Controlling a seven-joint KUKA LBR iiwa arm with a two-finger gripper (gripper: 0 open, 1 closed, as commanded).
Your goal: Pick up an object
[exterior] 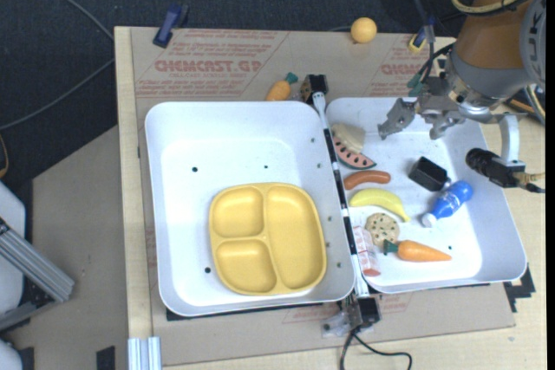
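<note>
We see the hand (419, 119) hovering over the far part of the right bin (494, 247), its two grey fingers (392, 120) spread apart with nothing between them, so it is released. The things to pick lie scattered in that bin below and nearer the camera: a pale wedge beside a watermelon slice (356, 157) with red flesh and dark seeds near the bin's left wall, then an orange-brown sausage (367, 179), a yellow banana (379, 201), a speckled cookie (381, 227), and a small red-and-white packet (365, 256) at the near left corner. An orange carrot (419, 252) with a green top lies along the near side. Closest to the hand is a small black block (428, 173), just in front of it, and beside that a blue bottle (447, 203) with a white cap lies on its side. None of these touches the hand. The left bin (173, 186) holds a yellow divided plate (265, 236) with three compartments, well apart from the hand. On the worktop (217, 65) beyond the bins sit a yellow ball (363, 29), a blue clip (168, 26) and a small orange toy (280, 88) near the bins' far edge.
</note>
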